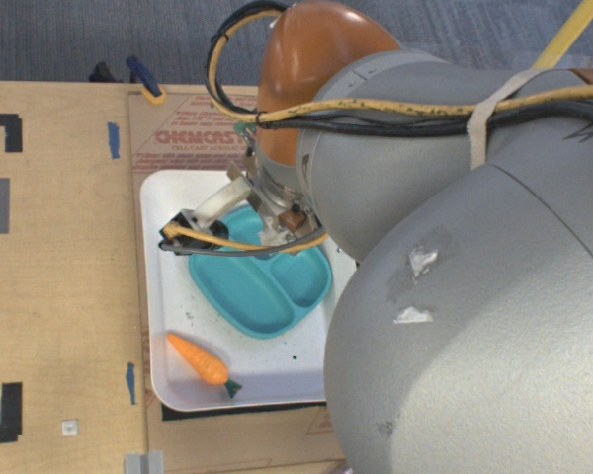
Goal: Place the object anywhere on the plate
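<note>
A teal plate (262,299), divided into compartments, is seen lying flat inside a shallow white bin (156,265). The carrot (200,359), orange with a small dark green tip, is found off the plate, on the bare white floor of the bin just beyond the plate's near-left edge. It is laid on its side at a slant, roughly along that edge, with its thick end out to the plate's left and its green end in front of the plate's near edge. A narrow strip of white is left between carrot and plate, so the two are not touching. The gripper (277,227) is positioned over the plate's far edge, on the opposite side of the plate from the carrot and well apart from it. Its working end is masked by the wrist and cables, so whether it is spread wide or drawn narrow cannot be told. The plate's right edge is covered by the grey arm (455,265). To the plate's left, past the bin's rim, brown cardboard (59,265) is seen, marked with a strip of blue tape (113,139).
</note>
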You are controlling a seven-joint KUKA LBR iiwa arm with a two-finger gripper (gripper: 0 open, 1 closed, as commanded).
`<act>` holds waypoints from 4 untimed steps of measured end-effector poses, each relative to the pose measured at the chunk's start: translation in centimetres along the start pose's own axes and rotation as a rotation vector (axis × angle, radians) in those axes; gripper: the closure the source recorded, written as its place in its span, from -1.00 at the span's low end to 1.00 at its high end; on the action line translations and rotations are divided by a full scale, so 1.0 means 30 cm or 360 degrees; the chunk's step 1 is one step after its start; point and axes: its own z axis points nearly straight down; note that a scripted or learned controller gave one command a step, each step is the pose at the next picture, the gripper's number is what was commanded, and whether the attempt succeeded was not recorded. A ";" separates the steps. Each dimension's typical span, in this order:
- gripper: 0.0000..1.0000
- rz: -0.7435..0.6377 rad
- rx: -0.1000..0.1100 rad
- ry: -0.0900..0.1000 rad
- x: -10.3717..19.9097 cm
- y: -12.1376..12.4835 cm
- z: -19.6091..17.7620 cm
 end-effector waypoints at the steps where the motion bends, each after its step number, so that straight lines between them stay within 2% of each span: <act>1: -1.00 -0.0001 0.0000 -0.0002 0.000 0.000 0.002; 2: 1.00 0.0000 -0.0003 0.0001 0.002 0.002 -0.030; 3: -1.00 0.0002 -0.0003 0.0000 0.002 0.003 -0.029; 4: 1.00 0.0002 -0.0005 0.0002 0.004 0.005 -0.060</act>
